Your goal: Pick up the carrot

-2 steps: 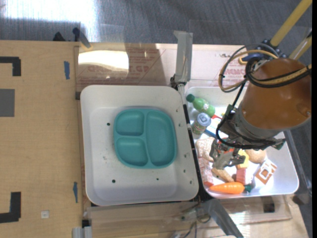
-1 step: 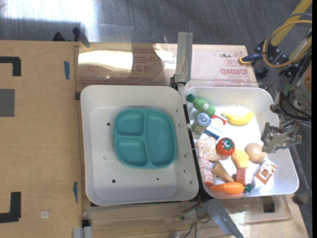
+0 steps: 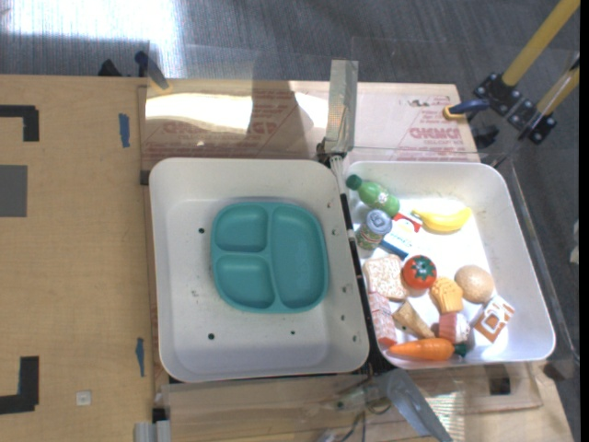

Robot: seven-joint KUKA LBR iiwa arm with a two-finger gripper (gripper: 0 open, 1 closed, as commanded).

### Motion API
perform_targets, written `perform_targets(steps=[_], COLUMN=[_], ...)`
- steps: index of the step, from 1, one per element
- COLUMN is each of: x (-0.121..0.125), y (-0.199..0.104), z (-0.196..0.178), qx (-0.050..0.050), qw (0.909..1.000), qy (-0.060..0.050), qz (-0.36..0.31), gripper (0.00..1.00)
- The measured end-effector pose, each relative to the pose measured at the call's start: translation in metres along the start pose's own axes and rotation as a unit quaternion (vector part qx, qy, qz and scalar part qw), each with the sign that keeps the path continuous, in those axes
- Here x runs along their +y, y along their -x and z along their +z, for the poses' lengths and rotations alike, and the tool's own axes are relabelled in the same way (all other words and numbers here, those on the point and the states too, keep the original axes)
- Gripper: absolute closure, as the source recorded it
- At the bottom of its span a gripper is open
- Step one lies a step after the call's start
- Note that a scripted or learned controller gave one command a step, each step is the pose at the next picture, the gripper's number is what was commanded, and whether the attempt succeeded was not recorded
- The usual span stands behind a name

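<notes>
Right bin (image 3: 515, 210) front edge: 1 carrot (image 3: 421, 349) | 1 banana (image 3: 444, 218) | left bin (image 3: 175, 247): 1 teal tray (image 3: 270, 256) | fingers: can't tell

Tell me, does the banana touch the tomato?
Apart. The camera view shows bare white bin floor between the banana and the tomato.

Floor (image 3: 276, 12): grey, ribbed/carpet-like, across the top; bright light patch top left.
Bench (image 3: 69, 247): brown board, w/ black marks at left edge and blue tape bits.
Cardboard (image 3: 405, 122): printed red, lying flat behind the bins; glare on its left part.
Stand (image 3: 529, 72): yellow bars w/ black clamps, top right, poss. a tripod.
Post (image 3: 342, 104): grey upright, centre back.
</notes>
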State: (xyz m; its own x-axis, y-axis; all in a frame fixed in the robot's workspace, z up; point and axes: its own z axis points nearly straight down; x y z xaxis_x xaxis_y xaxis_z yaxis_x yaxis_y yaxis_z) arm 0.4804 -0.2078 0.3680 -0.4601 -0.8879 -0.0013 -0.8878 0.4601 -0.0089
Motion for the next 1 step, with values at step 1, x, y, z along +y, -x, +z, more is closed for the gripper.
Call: perform_targets(steps=[1], x=[0.0368], y=[0.0686], z=[0.145], qx=[-0.002], qw=[0.9796], qy=[0.005], qz=[-0.201], gripper=[1.0])
